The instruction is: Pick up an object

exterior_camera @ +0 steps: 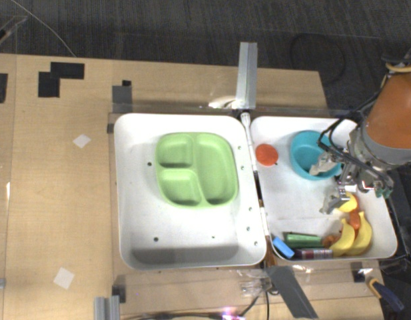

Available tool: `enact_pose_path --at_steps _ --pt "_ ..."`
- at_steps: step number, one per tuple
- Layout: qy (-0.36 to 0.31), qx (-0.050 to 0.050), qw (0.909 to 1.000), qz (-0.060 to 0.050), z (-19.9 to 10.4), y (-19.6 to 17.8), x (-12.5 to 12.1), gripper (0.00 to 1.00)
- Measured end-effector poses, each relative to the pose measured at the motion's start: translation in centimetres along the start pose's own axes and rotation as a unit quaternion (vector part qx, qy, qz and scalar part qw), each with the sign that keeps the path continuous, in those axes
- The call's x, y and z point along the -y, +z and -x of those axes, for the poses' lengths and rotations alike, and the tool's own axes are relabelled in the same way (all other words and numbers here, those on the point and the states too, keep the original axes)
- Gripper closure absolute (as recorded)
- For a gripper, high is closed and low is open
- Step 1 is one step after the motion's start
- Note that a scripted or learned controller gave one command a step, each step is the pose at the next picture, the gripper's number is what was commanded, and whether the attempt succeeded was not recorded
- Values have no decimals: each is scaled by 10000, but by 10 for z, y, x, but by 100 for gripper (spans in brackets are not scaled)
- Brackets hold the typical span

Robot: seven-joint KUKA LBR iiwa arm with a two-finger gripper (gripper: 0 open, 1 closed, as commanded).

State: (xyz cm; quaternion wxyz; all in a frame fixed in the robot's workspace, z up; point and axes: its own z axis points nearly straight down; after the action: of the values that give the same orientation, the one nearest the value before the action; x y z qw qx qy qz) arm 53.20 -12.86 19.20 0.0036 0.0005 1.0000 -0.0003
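Looking down, I see the left bin (135,179) given over to a green divided tray (195,169), the right bin (285,199) crowding loose pickables, my gripper (338,193) hanging just above the banana (354,235), likely for a grab, its grip state beyond my telling

left bin (132,239) on the wooden bench (52,199), holding a green divided plate (195,169) near its middle | right bin (285,205) touching the left bin's right wall | grey metal post (247,75) behind the seam between bins | black squares (58,77) on bench, far left of left bin
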Motion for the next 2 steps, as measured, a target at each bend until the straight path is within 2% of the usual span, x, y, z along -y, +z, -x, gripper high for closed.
enact_pose_path --at_steps 1,2 --pt "-493 21 9988 -6 44 97 27 0" --pt "-445 19 9990 0 96 103 16 0"
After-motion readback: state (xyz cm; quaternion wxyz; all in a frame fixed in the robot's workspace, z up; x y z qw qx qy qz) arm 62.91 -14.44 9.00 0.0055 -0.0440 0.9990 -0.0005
